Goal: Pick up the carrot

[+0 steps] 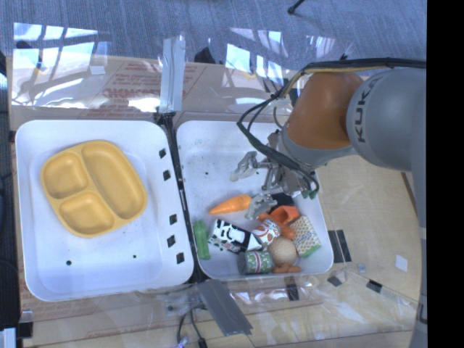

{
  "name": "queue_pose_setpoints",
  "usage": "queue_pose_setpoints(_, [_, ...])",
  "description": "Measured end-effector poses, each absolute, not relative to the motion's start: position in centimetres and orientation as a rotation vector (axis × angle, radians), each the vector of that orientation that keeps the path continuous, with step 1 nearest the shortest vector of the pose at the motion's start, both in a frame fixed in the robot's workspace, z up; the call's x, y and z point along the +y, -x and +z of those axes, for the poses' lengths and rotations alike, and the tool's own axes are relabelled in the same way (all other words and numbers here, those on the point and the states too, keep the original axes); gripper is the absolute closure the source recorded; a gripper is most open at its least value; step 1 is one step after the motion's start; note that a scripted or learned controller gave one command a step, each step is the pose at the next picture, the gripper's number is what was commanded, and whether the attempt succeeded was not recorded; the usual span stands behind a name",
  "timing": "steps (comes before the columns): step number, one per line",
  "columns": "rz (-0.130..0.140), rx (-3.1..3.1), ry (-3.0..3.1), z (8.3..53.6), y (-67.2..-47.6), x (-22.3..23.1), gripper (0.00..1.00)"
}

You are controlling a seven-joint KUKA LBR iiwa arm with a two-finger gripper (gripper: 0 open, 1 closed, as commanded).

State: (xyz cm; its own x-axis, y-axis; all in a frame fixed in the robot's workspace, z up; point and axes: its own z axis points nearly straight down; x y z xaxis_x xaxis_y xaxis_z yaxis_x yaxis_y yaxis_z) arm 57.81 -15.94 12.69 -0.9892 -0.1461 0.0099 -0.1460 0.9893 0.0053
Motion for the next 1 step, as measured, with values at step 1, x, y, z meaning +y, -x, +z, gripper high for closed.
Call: queue_pose_setpoints(1, [0.048,-3.168,-0.534,11.59,-53.81,-13.28,0.00])
